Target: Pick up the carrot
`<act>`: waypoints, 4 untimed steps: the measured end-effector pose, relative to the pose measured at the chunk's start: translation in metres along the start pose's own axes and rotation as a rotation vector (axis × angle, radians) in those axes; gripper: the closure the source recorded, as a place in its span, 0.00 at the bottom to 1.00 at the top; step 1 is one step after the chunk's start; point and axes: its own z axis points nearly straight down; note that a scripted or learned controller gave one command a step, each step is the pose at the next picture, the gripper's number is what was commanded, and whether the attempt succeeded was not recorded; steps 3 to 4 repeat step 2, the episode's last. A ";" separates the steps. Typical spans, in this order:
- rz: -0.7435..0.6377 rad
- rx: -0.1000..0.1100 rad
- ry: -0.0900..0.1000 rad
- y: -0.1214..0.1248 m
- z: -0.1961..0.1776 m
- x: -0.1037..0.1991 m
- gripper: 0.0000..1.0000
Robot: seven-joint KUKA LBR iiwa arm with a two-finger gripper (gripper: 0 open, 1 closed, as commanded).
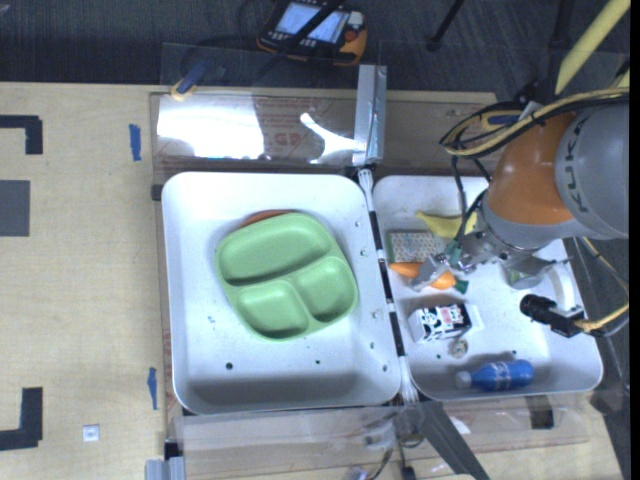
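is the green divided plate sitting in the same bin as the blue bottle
No, the green divided plate lies in the left bin, while the blue bottle lies near the front of the right bin.

Overhead slant (fixed) on both bins (190,298)

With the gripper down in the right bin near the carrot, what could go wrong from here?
1. The carrot lies close to the bin's left wall and an orange piece; the gripper may catch the wrong one.
2. The black-and-white packet and grey mesh item crowd the carrot, so they might be pushed or lifted along.
3. The carrot may slip out on lifting.
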 end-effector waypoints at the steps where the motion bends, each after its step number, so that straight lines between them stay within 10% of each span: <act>1: 0.001 -0.006 -0.001 0.002 -0.011 0.000 1.00; 2: -0.329 0.001 0.001 0.006 -0.098 0.026 1.00; 4: -0.329 0.001 0.001 0.006 -0.098 0.026 1.00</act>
